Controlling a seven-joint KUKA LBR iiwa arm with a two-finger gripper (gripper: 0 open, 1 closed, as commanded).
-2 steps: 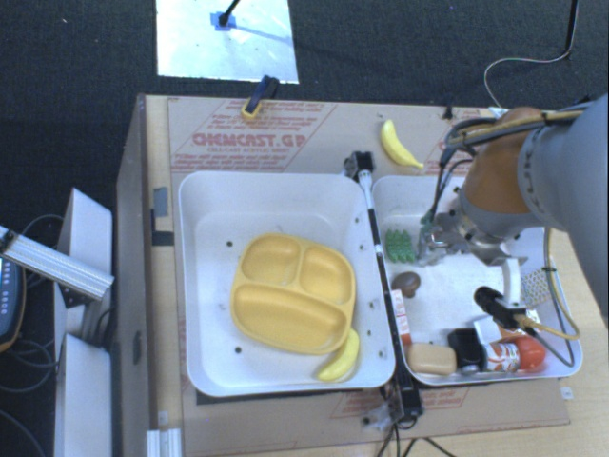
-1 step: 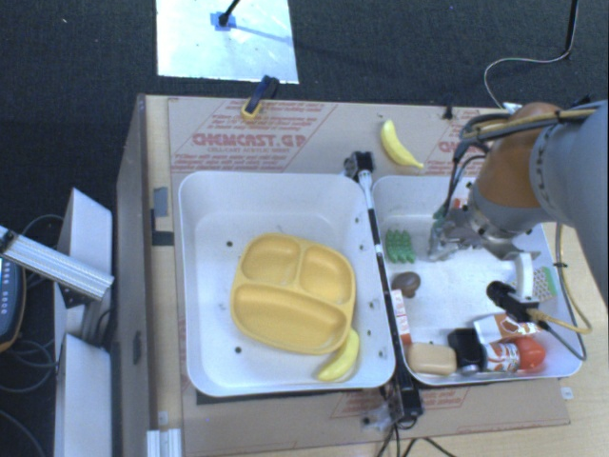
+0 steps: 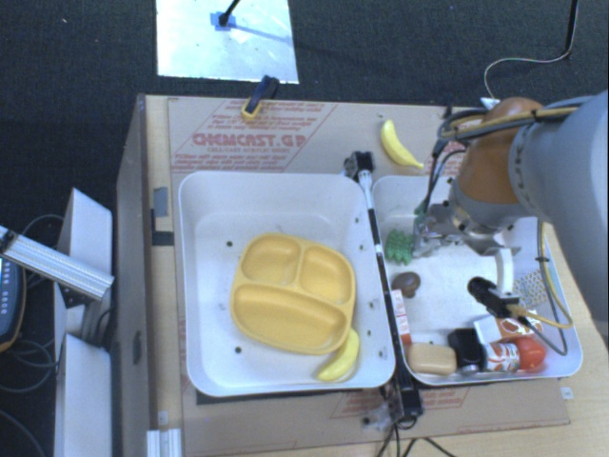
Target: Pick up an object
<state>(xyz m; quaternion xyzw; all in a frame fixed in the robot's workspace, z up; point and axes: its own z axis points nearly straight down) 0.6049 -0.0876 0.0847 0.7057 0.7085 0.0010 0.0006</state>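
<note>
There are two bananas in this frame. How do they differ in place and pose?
The upper banana lies on the brown bench surface outside both bins, above the right bin; the lower banana lies inside the left bin, against the yellow divided plate. The upper one runs down to the right, the lower one down to the left. Both are yellow and curved.

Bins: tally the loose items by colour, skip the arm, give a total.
Yellow: 3, divided tray and banana in the left bin, banana on the bench behind the bins
Green: 1, toy
Brown: 1, round piece
Tan: 1, block
Red and white: 1, bottle
Total: 7, counting only what is distinct; the dark clutter around the bottle is unclear.
</note>
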